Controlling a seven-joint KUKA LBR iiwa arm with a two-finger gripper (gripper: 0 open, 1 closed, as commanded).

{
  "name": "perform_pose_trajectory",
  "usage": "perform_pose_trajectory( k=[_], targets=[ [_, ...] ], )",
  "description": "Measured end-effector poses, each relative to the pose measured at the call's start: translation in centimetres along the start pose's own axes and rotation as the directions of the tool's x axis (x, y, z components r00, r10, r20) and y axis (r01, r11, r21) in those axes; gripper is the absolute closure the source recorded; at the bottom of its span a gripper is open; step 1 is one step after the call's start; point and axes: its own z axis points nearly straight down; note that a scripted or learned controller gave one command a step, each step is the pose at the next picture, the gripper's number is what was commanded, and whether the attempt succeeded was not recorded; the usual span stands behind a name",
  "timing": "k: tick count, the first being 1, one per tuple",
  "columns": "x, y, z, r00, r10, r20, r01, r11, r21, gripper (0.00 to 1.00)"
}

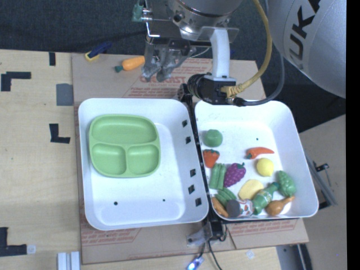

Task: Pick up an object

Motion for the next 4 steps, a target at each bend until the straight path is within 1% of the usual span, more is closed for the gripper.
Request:
perform_pose_trajectory(
  k=[1,2,3,4],
  targets=[
    [1.8,-4.8,0.7,1.0,-0.004,-0.001,0.004,1.0,-0.001,1.0],
    [1.6,-5.7,9.0,1.0,0.0,0.004,0.0,1.0,0.005,1.0],
    [-4.0,-5.6,-2.8,1.0,0.005,-0.005,-0.005,1.0,-0.016,1.0],
    [0.4,-5.5,-2.2,1.0,-0.003,-0.001,0.003,1.0,-0.004,1.0]
  ],
)
